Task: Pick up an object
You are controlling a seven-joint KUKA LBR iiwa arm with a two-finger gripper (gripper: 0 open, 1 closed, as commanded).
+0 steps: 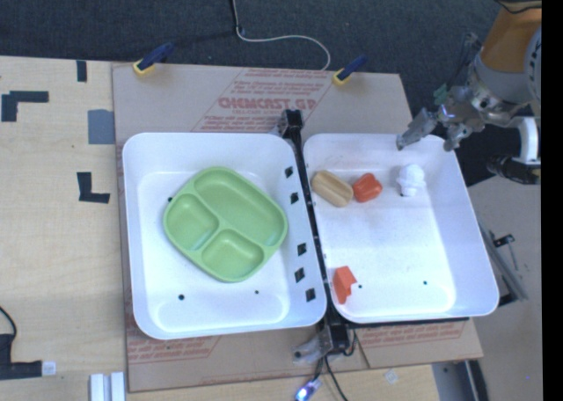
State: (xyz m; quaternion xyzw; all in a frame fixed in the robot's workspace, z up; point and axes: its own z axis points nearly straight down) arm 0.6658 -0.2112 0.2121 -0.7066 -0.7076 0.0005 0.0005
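where red print on cardboard [264, 102] blurs unreadable, gripper [431, 134] splayed open, holding nothing

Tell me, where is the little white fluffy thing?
The white fluffy thing sits in the right bin, near its far edge, just right of the small red-orange piece and below the gripper.

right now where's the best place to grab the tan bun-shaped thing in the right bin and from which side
Grip the tan bun-shaped thing across its short width at the middle, coming straight down from above. It lies flat and elongated, slanting across the right bin. The red object sits close to one end, so closing across the long sides probably avoids it.
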